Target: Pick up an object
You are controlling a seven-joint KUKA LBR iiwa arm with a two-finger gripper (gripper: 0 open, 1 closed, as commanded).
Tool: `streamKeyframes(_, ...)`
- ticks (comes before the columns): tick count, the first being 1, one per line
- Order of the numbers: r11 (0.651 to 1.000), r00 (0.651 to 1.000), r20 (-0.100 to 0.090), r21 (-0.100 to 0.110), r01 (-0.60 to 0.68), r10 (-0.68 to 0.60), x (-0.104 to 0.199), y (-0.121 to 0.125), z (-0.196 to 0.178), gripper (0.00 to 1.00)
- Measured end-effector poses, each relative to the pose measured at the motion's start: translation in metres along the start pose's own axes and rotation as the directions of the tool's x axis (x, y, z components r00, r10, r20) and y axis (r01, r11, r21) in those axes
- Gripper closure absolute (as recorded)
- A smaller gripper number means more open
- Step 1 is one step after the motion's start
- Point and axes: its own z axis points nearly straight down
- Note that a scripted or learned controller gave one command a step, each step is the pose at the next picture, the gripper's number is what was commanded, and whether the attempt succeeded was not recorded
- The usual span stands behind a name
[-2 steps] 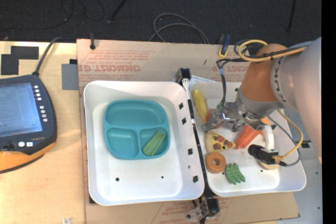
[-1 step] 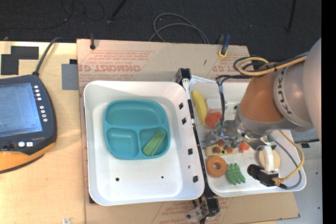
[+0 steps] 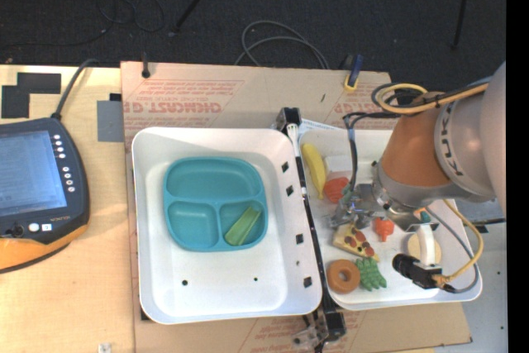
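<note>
My gripper (image 3: 353,212) hangs low in the right bin (image 3: 463,293), its metal tip just above a pizza slice (image 3: 354,241). A red-orange tomato-like piece (image 3: 334,188) sits just up-left of the tip, and a small orange piece (image 3: 383,226) just to its right. A yellow banana (image 3: 314,167) lies along the bin's left side. A brown donut (image 3: 343,275) and a green leafy piece (image 3: 372,275) rest near the front edge. The view shows nothing held by the gripper.
The left bin (image 3: 157,260) holds a teal divided plate (image 3: 198,202) with a green wedge (image 3: 243,226) in its lower right compartment. A cream and yellow piece (image 3: 423,245) lies at the right of the right bin. A tablet-like pendant (image 3: 37,178) sits at the far left.
</note>
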Motion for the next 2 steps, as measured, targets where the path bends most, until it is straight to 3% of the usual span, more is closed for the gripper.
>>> streamKeyframes(1, 1.0, 1.0, 0.0, -0.011, 0.013, -0.013, 0.0589, 0.043, -0.0949, 1.0)
streamKeyframes(2, 1.0, 1.0, 0.002, 0.001, 0.009, -0.009, 0.056, 0.0393, -0.0886, 0.0)
